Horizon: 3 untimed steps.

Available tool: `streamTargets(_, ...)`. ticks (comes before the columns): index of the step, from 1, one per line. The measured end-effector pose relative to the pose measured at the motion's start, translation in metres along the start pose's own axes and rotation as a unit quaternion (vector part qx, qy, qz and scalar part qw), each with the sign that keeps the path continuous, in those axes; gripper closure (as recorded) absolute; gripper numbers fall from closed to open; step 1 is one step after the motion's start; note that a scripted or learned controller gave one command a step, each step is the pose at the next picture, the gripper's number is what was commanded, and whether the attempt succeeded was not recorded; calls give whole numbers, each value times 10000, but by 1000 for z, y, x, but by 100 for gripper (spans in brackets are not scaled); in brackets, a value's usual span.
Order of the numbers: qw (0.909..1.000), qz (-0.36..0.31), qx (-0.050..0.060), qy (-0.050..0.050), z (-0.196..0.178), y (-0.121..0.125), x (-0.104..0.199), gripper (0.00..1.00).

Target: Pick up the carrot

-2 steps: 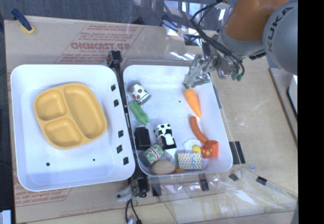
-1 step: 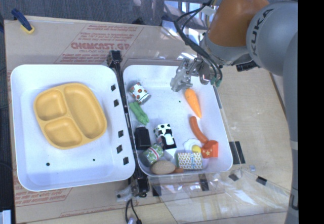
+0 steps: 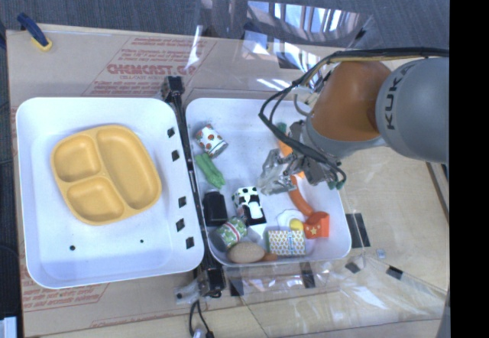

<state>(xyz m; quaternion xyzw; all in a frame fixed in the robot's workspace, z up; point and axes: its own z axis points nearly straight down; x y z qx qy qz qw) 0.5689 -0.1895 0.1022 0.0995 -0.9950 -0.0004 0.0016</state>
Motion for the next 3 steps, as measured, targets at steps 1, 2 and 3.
streamTargets(1,9997,246,8,-29,-56,64,71,100)
streamTargets(2,9964,-853,9,-21,11,14,55,100)
streamTargets(3,9997,-203,44,-94,-147,54,28,100)
